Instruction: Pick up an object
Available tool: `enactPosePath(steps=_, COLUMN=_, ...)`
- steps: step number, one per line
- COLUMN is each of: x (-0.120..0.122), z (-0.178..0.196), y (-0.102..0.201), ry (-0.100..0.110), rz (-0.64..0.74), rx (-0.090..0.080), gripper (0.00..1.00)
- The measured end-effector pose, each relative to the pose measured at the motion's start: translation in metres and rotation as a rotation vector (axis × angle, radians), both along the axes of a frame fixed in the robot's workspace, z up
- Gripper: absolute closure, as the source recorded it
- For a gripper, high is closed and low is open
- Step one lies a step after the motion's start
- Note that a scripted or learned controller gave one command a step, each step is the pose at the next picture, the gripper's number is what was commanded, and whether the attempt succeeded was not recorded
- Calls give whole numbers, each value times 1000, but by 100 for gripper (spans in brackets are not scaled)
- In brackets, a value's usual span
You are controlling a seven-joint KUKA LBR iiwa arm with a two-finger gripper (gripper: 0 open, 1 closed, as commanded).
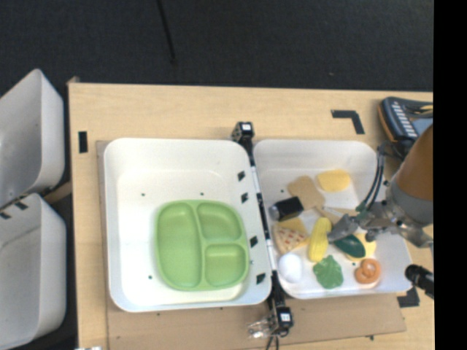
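My gripper hangs low over the right bin, reaching in from the right edge. Just below it lies a dark green object, and a yellow banana-like piece lies just to its left. Around them in the same bin are a pale yellow block, a tan piece, a small black object, a waffle-like piece, a white egg, a green broccoli-like piece and an orange ring. Nothing is visibly held.
The left bin holds a green divided plate. A divider with black clips separates the bins. White chairs stand at the left, and a dark handheld unit lies at the back right.
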State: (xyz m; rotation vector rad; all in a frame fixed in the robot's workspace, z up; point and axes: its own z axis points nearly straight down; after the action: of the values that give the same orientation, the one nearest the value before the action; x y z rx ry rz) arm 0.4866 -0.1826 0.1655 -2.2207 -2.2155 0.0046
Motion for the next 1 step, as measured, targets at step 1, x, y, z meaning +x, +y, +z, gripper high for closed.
enactPosePath(steps=1, x=3, z=-57, y=-9, ry=-12, rz=-2, rx=-7, gripper=0)
